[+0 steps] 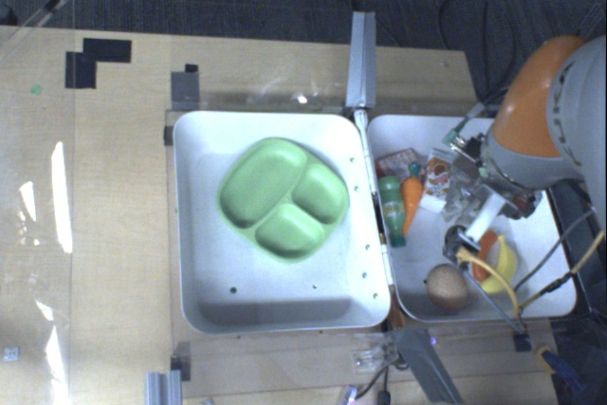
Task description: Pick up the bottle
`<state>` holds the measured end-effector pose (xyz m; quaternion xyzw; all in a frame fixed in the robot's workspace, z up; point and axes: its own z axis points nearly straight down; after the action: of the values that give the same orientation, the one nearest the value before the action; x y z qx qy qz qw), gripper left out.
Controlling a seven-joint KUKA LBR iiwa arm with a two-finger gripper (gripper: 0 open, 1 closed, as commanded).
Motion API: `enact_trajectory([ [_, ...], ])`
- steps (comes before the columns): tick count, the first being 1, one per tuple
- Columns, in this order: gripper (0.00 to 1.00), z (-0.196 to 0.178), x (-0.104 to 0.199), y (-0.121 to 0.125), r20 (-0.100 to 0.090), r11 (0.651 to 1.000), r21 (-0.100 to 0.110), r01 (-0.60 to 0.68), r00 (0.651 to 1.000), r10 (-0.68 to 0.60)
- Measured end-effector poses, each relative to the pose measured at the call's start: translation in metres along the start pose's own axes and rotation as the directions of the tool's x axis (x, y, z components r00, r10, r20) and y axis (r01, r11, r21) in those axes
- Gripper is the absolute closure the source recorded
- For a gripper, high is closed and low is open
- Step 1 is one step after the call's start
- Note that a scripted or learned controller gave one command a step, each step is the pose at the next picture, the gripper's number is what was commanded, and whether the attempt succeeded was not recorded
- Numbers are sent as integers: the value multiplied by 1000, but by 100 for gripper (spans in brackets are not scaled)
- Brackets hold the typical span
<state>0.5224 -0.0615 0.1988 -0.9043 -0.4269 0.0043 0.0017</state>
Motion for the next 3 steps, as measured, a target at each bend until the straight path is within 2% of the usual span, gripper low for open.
enact_trajectory([
  [1, 0, 0, 0, 0, 0, 1000, 0, 0, 1000, 0],
  [2, 0, 18, 22, -64, -2, 884, -5, 467, 884, -467],
  [3, 0, 18, 43, -80, -2, 882, -6, 471, 882, -471],
])
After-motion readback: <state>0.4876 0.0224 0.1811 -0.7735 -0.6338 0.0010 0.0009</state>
